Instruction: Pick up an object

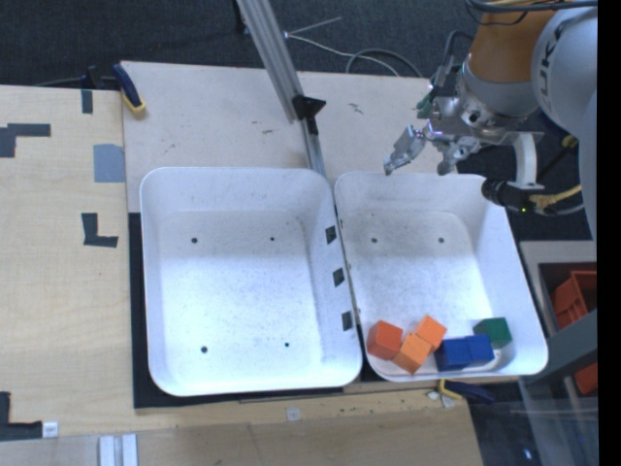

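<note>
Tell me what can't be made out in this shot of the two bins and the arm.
- Grey arm with orange band: cut off by the top and right edges of the camera view.
- Small green block: partly hidden behind the blue block in the right white bin.
- Orange cubes: bunched together, so their exact count is unclear.
- Red crate: cut off at the right, contents unseen.
- Gripper: nothing visible between its fingers.

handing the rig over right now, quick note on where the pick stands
Gripper: open, holding nothing, raised over the far rim of the right white bin.
Objects: all bunched at that bin's near edge: three orange cubes, a blue block and a green block.
Done: no pick yet.
Left: move to the near edge, descend, grasp one block, lift.
</note>
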Robot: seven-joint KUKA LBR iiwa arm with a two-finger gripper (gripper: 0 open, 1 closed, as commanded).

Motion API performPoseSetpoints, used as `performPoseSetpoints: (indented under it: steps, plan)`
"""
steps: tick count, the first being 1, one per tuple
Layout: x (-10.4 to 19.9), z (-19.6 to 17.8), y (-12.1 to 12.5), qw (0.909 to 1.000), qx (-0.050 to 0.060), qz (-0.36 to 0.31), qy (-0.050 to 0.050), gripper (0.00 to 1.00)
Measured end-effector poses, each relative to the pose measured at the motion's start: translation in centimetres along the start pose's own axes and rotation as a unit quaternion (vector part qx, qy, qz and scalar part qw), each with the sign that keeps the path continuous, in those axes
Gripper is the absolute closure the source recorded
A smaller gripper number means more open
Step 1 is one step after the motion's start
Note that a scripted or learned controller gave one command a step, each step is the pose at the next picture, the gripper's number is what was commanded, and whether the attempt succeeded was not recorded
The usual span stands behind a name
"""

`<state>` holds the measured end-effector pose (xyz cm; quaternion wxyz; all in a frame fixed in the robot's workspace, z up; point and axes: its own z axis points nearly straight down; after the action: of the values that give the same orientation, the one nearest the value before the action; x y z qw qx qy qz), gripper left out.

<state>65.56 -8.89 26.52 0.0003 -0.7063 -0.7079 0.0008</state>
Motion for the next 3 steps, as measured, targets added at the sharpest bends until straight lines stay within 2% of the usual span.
performPoseSetpoints:
  steps: [1, 2, 3]
  plan:
    - [-0.7, 8.8, -8.5, 1.0000, 0.007, 0.002, 0.001, 0.00]
    - [-0.6, 2.7, -4.1, 1.0000, -0.004, 0.000, 0.000, 0.00]
    - [-8.4, 10.0, -9.1, 1.0000, 0.004, 0.005, -0.001, 0.00]
